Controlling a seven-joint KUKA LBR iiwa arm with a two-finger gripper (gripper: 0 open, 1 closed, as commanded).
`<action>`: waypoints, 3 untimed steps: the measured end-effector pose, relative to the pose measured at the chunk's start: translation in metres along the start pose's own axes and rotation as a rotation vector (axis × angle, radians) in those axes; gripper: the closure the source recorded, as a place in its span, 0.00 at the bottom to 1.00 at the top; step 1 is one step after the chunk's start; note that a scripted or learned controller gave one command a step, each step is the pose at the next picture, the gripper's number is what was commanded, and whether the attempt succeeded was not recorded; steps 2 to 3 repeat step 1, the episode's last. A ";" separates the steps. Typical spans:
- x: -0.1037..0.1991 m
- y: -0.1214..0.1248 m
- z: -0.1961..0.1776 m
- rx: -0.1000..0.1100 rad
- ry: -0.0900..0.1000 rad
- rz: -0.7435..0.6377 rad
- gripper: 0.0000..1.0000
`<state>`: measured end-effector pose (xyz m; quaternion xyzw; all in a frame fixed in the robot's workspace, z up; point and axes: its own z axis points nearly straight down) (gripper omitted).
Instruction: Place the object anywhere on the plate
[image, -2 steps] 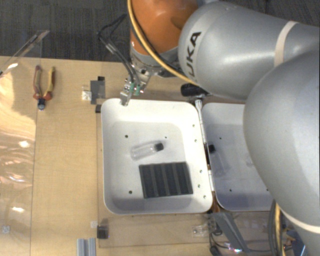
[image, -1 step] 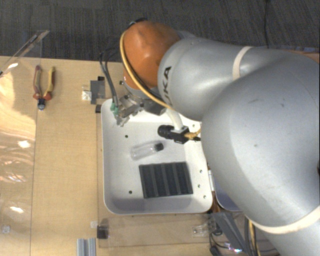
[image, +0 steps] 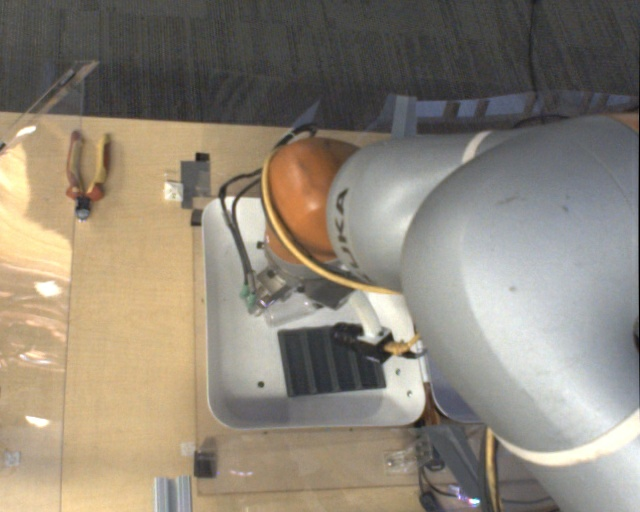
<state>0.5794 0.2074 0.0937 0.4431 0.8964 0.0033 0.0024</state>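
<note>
Mostly arm (image: 480, 280) over white bin (image: 225, 300); jaws hidden, state perhaps untellable.

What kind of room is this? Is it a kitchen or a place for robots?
Probably a robot lab or workshop, not a kitchen. A big grey robot arm reaches over a white bin on a wooden bench, and pliers lie nearby.

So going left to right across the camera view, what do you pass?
Pliers → small black bracket → white bin → dark ribbed block in the bin → the grey arm.
</note>
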 end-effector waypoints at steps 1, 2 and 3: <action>-0.028 0.052 0.003 -0.007 -0.004 -0.311 1.00; -0.028 0.052 0.003 -0.007 -0.004 -0.311 1.00; -0.028 0.052 0.003 -0.007 -0.004 -0.311 1.00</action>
